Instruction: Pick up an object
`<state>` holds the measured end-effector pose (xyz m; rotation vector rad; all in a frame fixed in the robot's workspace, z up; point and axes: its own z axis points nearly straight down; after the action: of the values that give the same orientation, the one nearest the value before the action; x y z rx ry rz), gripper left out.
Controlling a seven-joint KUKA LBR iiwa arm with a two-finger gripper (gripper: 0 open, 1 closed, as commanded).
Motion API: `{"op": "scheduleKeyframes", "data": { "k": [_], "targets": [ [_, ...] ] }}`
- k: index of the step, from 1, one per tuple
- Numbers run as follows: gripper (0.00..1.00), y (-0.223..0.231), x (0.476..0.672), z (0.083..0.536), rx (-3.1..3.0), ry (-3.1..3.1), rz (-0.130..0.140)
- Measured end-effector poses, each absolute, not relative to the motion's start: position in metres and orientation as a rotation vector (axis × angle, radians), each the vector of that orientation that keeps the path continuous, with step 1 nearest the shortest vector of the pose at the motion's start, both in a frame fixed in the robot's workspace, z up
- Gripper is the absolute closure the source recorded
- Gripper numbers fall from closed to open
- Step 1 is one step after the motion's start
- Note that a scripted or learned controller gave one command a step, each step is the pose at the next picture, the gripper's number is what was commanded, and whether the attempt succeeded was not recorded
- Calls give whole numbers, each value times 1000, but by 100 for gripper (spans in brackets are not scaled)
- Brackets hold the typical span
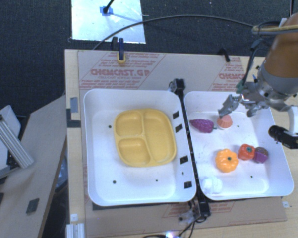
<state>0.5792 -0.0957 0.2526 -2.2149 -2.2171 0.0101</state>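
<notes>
In the right bin (280, 180) lie several toy foods: a purple bunch (202, 126), a salmon-pink piece (224, 122), an orange pumpkin (227, 160), a red-orange tomato (246, 151), a small purple piece (261, 154) and a white lump (211, 184). My gripper (240, 108) hovers over the bin's far part, open, with nothing between its fingers. Its left finger (228, 105) is just above the salmon-pink piece.
The left bin (101, 182) holds a yellow divided tray (144, 136). A black hinge strip (184, 143) runs between the bins. The arm (287, 53) comes in from the upper right. A black part (282, 135) juts over the right bin's right rim.
</notes>
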Motion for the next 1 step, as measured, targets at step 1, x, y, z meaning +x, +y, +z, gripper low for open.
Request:
{"op": "scheduleKeyframes", "data": {
  "k": [1],
  "targets": [
    [0,-96,581,259,-2219,-2226,-1]
  ]
}}
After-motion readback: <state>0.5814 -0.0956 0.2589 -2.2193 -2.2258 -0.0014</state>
